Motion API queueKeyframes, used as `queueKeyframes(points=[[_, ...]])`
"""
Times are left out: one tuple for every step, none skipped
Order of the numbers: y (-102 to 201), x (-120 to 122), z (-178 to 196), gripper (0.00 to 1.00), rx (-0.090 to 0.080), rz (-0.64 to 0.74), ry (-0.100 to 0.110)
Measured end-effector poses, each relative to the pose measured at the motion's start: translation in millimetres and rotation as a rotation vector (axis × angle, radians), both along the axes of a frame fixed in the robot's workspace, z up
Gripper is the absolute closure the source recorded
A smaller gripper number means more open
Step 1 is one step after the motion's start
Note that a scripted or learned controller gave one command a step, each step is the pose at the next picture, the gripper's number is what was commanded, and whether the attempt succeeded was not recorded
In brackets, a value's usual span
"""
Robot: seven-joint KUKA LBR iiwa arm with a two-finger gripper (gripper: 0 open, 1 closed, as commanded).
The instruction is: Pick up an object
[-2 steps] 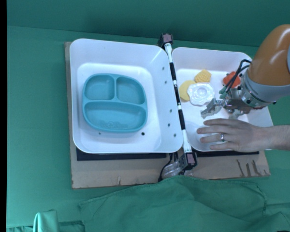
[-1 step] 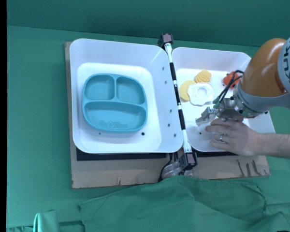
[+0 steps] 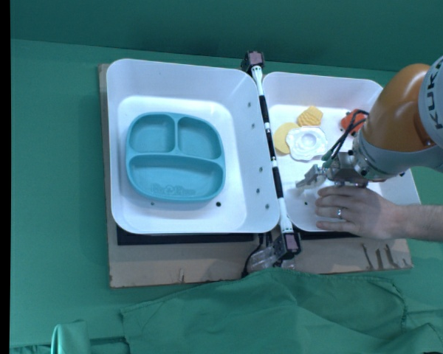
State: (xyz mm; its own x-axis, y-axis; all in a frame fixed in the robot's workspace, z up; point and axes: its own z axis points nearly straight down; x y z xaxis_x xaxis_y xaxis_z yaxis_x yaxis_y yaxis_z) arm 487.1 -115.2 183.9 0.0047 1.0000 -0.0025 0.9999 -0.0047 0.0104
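Camera view from above: the robot's hand (image 3: 315,175) hangs low over the bin on the view's right (image 3: 332,87), near that bin's middle and just off the divider rod (image 3: 269,139) that runs between the two bins. Whether the hand is open or closed cannot be told from this angle, and nothing can be seen gripped in it.

A person's hand (image 3: 352,211), with a ring on one finger, lies flat on the floor of the same bin, just beside and below the robot's hand; whether the two touch is unclear.

The candidate objects lie in a cluster a little beyond the robot's hand, toward the far wall of the bin:
- a white fried-egg toy (image 3: 306,143), the nearest;
- a yellow disc (image 3: 283,137), touching the egg on its left;
- a ridged orange piece (image 3: 309,116), behind the egg;
- a small orange-red item (image 3: 348,119), partly hidden by the arm.

All rest on the bin floor.

The bin on the view's left (image 3: 177,76) carries a teal divided plate (image 3: 175,157), well apart from the arm. Both bins sit on a cardboard sheet (image 3: 170,271) on the green table (image 3: 52,161).

Progress, as judged: the pick is not yet made. Closing on one object and lifting it remain, and the person's hand crowds the working space.
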Motion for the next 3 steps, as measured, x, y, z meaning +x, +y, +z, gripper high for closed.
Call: queueKeyframes(points=[[-2.0, 2.2, 13.5, 1.0, -0.005, -0.004, -0.013], [0.1, 10.9, 75.0, 1.0, 0.0, 0.003, 0.001], [-5.4, 15.2, 139.4, 1.0, -0.001, 0.002, -0.001]])
